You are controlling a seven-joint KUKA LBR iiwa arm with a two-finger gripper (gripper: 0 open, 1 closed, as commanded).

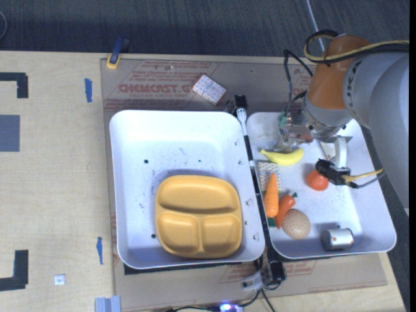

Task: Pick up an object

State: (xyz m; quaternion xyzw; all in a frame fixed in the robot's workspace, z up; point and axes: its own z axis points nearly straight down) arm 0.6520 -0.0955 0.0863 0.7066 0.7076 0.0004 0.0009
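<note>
- We see a light wood worktop (52,194) with blue tape marks, dark carpet beyond it.
- Left bin (130,142): yellow divided tray (198,214).
- Right bin (377,226): banana (283,155), carrot (272,197), tomato (316,181), brownish ball (296,224), silver can (337,238).
- Arm (364,77) reaches over the right bin; hand (292,132) sits just above the banana. We can't tell its opening.

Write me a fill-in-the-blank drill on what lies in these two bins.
1. The yellow tray lies in the ____ bin.
2. The banana lies just below the gripper in the ____ bin.
3. The carrot lies along that bin's ____ wall.

Missing words: left; right; left
</note>
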